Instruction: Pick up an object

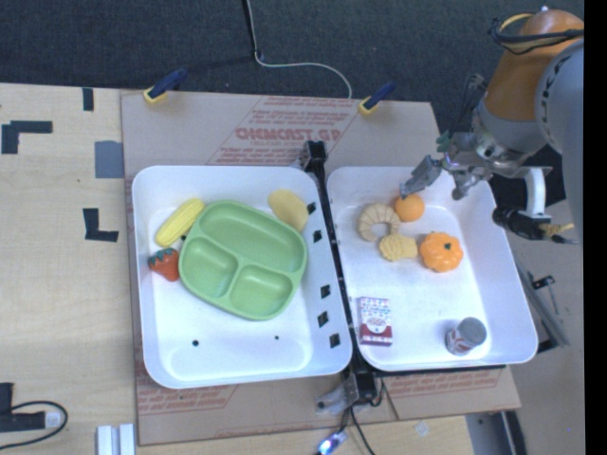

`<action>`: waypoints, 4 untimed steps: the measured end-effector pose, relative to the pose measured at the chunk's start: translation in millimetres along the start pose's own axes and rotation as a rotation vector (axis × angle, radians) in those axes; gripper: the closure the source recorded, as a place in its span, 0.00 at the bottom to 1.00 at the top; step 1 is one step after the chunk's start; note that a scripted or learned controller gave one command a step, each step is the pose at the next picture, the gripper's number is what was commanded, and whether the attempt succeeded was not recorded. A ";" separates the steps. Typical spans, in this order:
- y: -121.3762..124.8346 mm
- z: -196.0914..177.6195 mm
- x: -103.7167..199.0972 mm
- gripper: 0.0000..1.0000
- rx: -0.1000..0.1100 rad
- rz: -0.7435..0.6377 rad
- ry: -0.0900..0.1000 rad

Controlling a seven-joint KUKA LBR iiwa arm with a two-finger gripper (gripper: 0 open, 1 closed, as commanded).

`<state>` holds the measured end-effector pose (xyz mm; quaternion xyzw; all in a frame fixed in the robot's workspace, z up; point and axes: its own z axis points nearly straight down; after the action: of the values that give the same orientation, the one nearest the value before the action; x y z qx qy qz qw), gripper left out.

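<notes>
Claw [438, 177] hangs over the upper edge of the right bin [503, 282], its two dark fingers spread apart with nothing between them; one fingertip [415, 185] sits just above a small orange ball [410, 208], the other points toward the bin's right wall. The grey arm [531, 93] with its orange band reaches in from the upper right. In the right bin, the orange ball touches a curled croissant-shaped piece [377, 220], and a pale yellow lump [398, 247] lies just below them, beside a small orange pumpkin [441, 251]. Lower down in that bin sit a red and white carton [375, 318] lying flat and a grey can [465, 336] near the lower right corner. The left bin [228, 358] holds a green divided plate [243, 259] set at a slant, with a yellow corn cob [179, 221] and a red strawberry-like item [165, 264] against its left side and a yellow lemon shape [287, 209] at its upper right. Both bins rest on a cardboard sheet [285, 131] on the tabletop [57, 273], held by two blue and yellow clamps [164, 85] at its far edge, and a thin cable [285, 63] loops across the dark surface behind
</notes>
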<state>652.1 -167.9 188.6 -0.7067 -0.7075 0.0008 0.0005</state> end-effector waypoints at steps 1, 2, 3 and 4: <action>-0.5 106.7 17.6 0.00 0.001 0.001 0.002; 13.8 104.0 -56.8 0.00 0.020 -0.002 0.011; 16.3 102.0 -26.4 0.00 0.003 -0.002 -0.001; 15.7 90.0 -28.3 1.00 0.009 -0.001 -0.001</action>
<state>667.7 -196.2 98.6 -0.7062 -0.7080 0.0042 0.0035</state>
